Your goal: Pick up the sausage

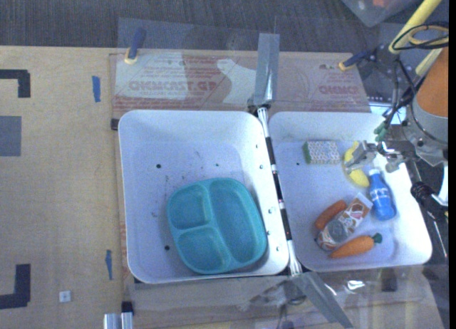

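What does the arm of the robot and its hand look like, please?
The arm is grey with an orange band above the wrist. Its hand is pale metallic grey, with small silver parts. Yellow and black cables run beside the arm, above it in the picture.

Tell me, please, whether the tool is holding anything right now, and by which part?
Nothing shows between the tool's fingers. It hovers over the yellow toy in the right bin, apart from the sausage.

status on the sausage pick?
Tool above right bin's upper area, nothing seen between fingers. Sausage lies low in the bin, untouched. Packet touches it; blue bottle and carrot close by.
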Tool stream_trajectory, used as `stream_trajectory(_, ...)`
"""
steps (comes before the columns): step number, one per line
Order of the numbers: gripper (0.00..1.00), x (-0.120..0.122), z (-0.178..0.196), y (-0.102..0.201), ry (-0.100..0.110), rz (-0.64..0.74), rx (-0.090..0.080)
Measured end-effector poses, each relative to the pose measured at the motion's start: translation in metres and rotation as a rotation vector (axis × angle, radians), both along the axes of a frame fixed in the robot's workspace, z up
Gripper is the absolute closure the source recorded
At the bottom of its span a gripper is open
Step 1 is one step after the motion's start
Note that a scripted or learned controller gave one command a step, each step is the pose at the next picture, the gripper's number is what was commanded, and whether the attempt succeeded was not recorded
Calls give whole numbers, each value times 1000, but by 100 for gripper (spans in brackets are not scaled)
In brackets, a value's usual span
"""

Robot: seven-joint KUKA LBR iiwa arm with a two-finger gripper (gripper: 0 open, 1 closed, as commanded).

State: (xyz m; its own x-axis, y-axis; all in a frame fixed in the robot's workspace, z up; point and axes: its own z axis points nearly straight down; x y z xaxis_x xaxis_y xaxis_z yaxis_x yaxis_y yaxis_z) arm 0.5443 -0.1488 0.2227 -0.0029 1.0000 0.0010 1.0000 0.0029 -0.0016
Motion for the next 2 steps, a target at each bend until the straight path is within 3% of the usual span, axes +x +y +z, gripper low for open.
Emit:
stream_trajectory(1, 0, 27, -80, 33, 0, 26, 0)
stream_trajectory(2, 0, -45, -39, 63, 3, -195, 1)
